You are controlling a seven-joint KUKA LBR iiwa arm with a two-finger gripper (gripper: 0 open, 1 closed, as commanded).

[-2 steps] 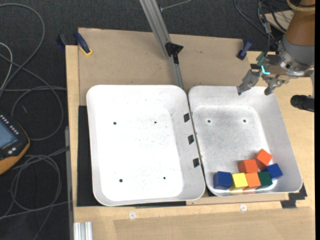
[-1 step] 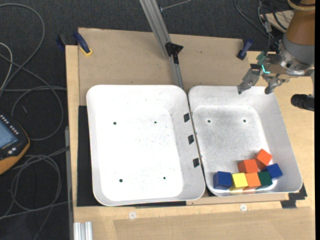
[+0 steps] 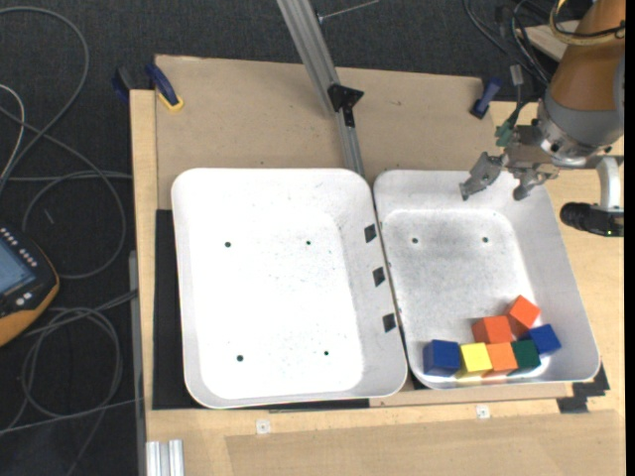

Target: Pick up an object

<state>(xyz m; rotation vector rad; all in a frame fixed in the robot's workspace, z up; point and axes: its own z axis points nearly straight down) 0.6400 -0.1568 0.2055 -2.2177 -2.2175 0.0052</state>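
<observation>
Several small cubes lie clustered in the near right corner of the right bin: a blue cube, a yellow cube, an orange cube, another orange cube, a green cube and a second blue cube. My gripper hangs over the far edge of the right bin, well away from the cubes. Its two fingers are spread apart with nothing between them.
The left bin lies beside the right one, with black clips along the shared edge. A metal pole slants across the far bench. Blue clamps sit at the bench's far corners. Cables lie on the floor at left.
</observation>
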